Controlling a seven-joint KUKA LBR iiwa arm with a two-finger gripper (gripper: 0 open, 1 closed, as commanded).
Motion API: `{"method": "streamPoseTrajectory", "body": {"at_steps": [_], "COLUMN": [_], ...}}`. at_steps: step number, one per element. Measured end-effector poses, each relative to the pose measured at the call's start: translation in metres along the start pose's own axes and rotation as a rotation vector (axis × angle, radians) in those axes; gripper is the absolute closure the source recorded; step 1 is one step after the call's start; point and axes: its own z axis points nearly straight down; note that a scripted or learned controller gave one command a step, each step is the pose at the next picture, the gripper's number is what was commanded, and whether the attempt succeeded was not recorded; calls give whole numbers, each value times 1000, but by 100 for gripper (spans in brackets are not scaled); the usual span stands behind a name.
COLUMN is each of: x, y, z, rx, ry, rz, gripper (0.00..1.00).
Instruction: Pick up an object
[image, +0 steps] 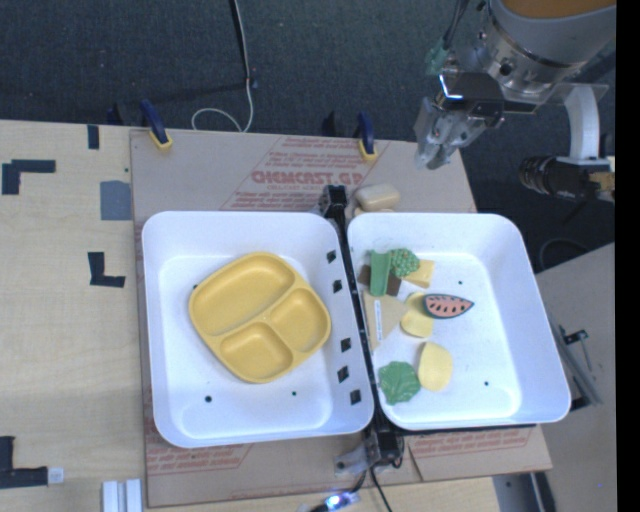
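Note:
The right bin (500, 245) holds several toy foods: a green broccoli piece (402, 262) on a brown block (381, 273), a watermelon slice (448, 306), two pale yellow pieces (417, 323) (434, 367) and a green leafy piece (399, 382). My gripper (436, 155) hangs high above the bench, beyond the far edge of the right bin and apart from all the toys. Nothing is between its fingers.
The left bin (170, 260) holds a yellow divided plate (260, 316). A beige block (377, 197) lies on the cardboard just beyond the bins' far rims. Black clips run along the seam between the bins. Cables trail at the back.

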Motion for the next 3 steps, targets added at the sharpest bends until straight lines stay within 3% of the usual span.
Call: {"method": "streamPoseTrajectory", "body": {"at_steps": [1, 2, 3], "x": [1, 40, 109], "y": [0, -61, -44], "z": [-10, 185, 278], "rx": [0, 18, 6], "ry": [-1, 3, 4], "rz": [-1, 9, 6], "gripper": [100, 100, 100]}}
